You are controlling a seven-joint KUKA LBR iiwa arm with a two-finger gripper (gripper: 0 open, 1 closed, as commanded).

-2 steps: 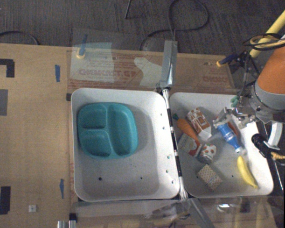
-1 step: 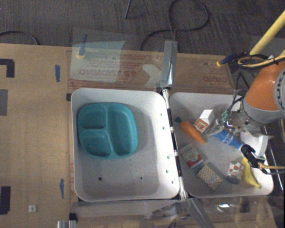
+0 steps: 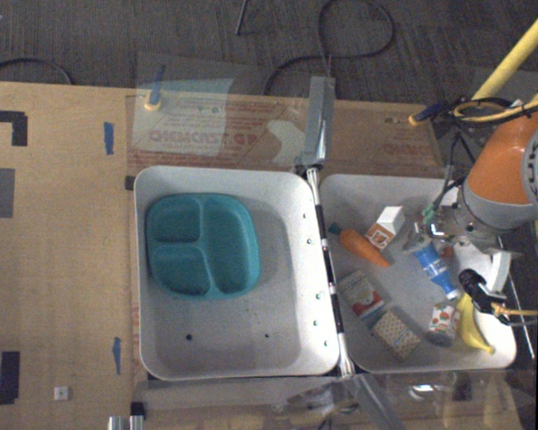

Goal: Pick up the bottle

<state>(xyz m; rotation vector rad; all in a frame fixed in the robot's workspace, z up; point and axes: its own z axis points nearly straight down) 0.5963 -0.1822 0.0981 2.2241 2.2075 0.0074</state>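
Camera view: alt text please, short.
The arm's end effector hovers over the right bin, just above a blue bottle lying among a carrot, banana and small cartons. The left bin holds a teal divided tray.

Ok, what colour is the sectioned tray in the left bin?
Teal; the tray shows clearly in the camera view.
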